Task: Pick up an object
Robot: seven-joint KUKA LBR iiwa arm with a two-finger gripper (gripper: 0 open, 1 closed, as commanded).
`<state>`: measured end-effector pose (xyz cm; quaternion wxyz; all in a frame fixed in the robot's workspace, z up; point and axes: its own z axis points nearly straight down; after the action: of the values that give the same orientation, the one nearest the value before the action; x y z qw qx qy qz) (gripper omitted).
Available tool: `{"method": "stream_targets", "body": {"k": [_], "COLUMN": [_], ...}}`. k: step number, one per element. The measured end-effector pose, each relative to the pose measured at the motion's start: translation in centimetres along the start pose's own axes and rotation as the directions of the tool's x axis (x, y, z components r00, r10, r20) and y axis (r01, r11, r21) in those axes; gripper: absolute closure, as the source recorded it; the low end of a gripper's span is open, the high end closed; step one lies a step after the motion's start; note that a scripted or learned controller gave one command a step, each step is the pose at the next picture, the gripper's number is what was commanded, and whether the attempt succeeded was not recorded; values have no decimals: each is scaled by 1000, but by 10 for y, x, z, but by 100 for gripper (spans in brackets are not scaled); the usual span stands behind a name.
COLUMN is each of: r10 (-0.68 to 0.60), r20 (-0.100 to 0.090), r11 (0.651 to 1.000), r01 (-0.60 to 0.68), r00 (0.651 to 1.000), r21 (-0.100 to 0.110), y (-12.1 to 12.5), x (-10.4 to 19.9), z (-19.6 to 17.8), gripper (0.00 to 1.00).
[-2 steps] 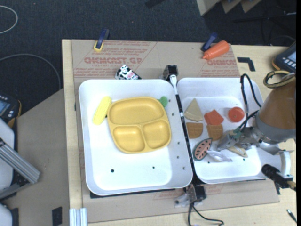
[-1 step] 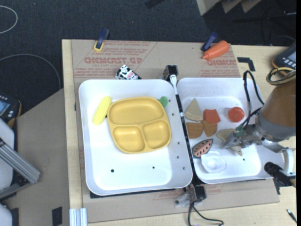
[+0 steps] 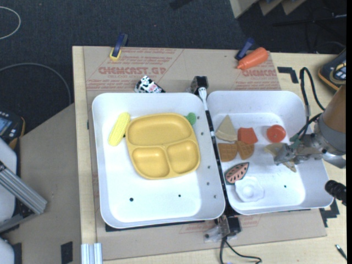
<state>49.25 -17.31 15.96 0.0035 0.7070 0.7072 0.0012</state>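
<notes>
Gripper (image 3: 286,157) low in right bin (image 3: 286,100), near red tomato (image 3: 276,132); finger state cannot be told. Yellow tray (image 3: 162,144) in left bin (image 3: 110,164).

Before me on the bench: two white bins, left (image 3: 110,202) and right (image 3: 286,194). One yellow divided tray (image 3: 163,145) and one corn cob (image 3: 119,128) lie left; seven small food pieces lie right.
</notes>
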Motion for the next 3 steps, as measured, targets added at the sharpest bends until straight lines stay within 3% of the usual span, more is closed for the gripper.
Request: {"method": "stream_targets", "body": {"k": [1,2,3], "r10": [0,-1,-5], "r20": [-1,-1,-5], "r11": [1000,1000,1000], "r01": [0,1,5], "r00": [1000,1000,1000], "r21": [2,2,8], "y": [-9,-8,8], "x": [-1,-2,43], "z": [-50,-66,-58], "gripper": [100,100,100]}}
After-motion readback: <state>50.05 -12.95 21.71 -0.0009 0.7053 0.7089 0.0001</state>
